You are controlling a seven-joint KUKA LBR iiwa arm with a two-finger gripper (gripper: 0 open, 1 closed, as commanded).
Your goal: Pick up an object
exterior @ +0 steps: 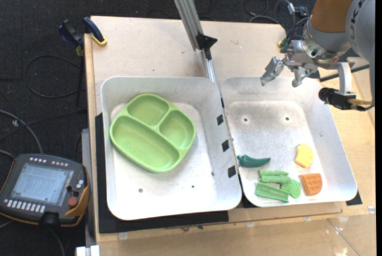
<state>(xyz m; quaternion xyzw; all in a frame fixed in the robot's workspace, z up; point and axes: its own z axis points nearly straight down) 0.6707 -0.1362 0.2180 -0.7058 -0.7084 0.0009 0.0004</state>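
Observation:
My gripper [285, 74] hangs open above the far edge of the right bin [268, 114], with nothing between its two fingers. Several small toy foods lie in that bin's near right part: a yellow piece [304, 156], an orange ridged piece [311, 183], a dark green pepper [253, 160], and two light green pieces [273, 176] [276, 191]. They lie well below the gripper in the view, apart from it.
A green divided plate [153, 131] rests in the left bin [119, 189]. A slanted metal pole [185, 1] rises from the seam between the bins. A teach pendant [42, 188] lies on the floor at the left. Blue and yellow clamps [83, 31] grip the bench's far left corner.

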